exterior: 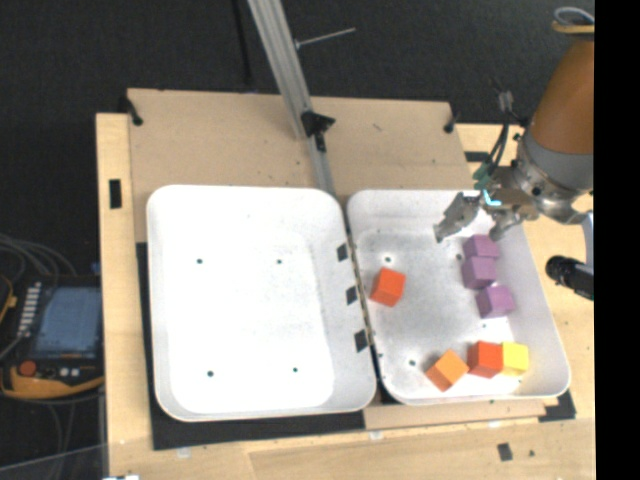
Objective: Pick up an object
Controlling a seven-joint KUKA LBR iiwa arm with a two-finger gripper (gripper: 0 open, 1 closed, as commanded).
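Note:
My gripper [472, 225] hangs over the upper part of the right bin [420, 218], open, with nothing between its fingers. Just below it lies a purple block [481, 258], with a second purple block [495, 299] a little nearer the front. An orange cube [388, 286] sits alone towards the bin's left side. Along the front edge an orange block [448, 369], a red block [486, 358] and a yellow block [514, 356] are clustered together.
The left bin [250, 298] stands beside the right one, separated by a divider with black clips [352, 293]. A metal post [285, 58] slants up from the back of the bench. The arm's orange band [568, 98] is at the right edge.

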